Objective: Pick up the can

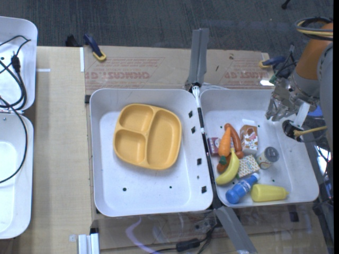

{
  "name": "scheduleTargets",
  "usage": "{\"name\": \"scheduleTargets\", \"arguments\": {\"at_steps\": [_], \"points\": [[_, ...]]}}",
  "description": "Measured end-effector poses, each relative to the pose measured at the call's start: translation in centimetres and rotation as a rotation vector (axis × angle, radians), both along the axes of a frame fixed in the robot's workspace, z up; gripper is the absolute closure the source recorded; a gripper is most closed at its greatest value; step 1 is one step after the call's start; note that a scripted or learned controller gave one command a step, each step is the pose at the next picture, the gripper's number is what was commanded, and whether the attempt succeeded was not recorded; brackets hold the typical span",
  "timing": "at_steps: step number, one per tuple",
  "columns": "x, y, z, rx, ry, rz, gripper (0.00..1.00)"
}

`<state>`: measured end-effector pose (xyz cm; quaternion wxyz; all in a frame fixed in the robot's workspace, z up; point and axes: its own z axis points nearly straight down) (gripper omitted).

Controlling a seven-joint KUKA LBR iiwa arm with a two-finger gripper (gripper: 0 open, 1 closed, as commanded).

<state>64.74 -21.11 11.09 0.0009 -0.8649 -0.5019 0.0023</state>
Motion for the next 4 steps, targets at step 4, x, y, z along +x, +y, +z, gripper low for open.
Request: {"name": "scheduleTargets", "arguments": {"at_steps": [4], "points": [[-4.9,2.1,0.8,-0.002,0.001,-0.475,0.00]]}}
